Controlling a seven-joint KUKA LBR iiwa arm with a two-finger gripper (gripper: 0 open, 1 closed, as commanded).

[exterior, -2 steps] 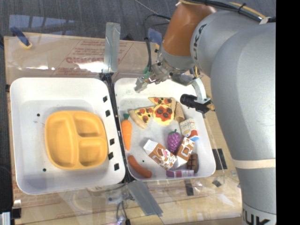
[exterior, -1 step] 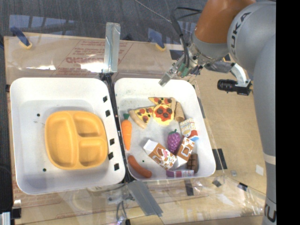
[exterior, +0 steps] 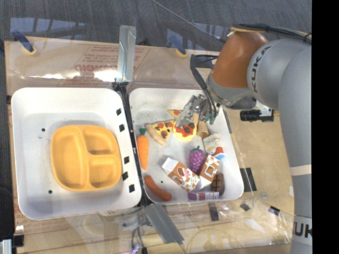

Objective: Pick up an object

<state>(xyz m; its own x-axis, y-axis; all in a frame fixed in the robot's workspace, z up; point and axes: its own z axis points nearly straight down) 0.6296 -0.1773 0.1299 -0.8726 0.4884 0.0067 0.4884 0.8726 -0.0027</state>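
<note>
We see our arm (exterior: 288,89) as a thick, smooth grey tube with rounded joints. Above the wrist sits a glossy orange band (exterior: 237,60), dome-shaped and catching the light. Dark letters reading KUKA run along the grey shell beside the orange, and part of the same lettering shows low on the arm near the bottom edge. A pale seam rings the lower link. Black cables loop past the orange band to the wrist. Our gripper (exterior: 194,111) is a small metal assembly, silver-grey with dark parts.

gripper (exterior: 192,113): fingertips lost in toy clutter | arm (exterior: 288,89): cut off at right edge
</note>
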